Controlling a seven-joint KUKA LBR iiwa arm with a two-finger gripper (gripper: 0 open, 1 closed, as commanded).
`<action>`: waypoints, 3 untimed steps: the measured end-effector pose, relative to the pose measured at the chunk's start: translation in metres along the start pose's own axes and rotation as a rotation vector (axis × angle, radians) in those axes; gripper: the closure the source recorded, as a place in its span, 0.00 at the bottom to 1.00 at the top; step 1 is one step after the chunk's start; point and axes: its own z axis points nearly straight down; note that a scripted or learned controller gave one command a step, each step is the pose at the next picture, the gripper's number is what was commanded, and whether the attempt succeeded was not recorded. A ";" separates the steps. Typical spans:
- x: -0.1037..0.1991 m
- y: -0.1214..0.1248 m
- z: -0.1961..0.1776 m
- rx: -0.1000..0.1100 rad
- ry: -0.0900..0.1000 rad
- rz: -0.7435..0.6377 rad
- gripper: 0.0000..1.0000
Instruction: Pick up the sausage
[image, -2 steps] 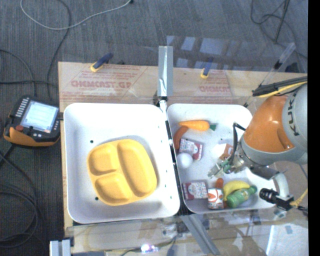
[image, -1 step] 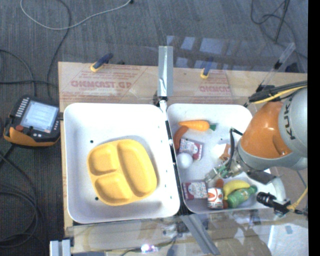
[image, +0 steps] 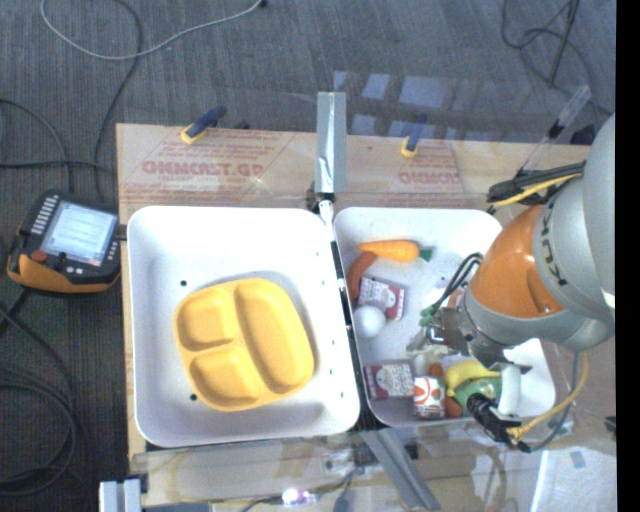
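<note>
I see the sausage (image: 359, 273) lying at the left wall of the right bin (image: 470, 216), just under the carrot (image: 391, 251). My arm (image: 520, 285) hangs over the bin's right side, well apart from it. I cannot tell how the jaws stand. Reaching over, I might grab the carrot or bump the wall.

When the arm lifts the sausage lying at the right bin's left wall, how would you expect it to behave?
The sausage looks smooth and rounded, so it may slip or roll if pinched off-centre. It seems small, so probably light. It lies against the bin wall, beside a carrot and a packet, so a push would likely jam it.
</note>
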 end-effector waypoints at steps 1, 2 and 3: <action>0.007 -0.001 0.000 0.002 0.004 0.363 0.00; 0.030 0.086 0.002 0.008 -0.001 0.487 0.00; 0.051 0.163 0.005 0.027 -0.006 0.577 0.00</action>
